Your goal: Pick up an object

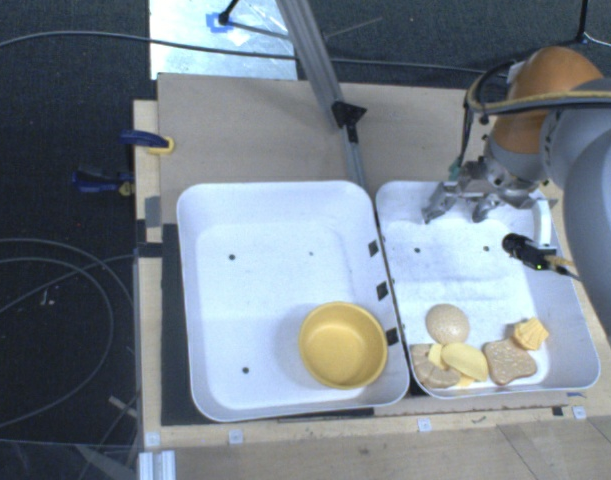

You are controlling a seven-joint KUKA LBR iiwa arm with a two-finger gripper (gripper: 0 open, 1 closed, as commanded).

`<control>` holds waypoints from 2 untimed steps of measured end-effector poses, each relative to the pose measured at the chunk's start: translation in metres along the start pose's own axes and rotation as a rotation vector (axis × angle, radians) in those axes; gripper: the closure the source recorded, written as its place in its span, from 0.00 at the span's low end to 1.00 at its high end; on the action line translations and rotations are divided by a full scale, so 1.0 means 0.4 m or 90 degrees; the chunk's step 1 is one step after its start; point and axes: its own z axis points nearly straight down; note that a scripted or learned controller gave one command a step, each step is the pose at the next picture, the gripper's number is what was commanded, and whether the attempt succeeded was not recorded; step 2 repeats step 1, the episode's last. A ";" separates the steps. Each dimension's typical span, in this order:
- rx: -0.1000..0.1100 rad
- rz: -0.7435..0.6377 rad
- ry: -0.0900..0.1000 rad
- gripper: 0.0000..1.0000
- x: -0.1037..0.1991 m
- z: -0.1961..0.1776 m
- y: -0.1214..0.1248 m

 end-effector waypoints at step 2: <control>-0.002 -0.001 -0.002 1.00 -0.003 -0.030 0.002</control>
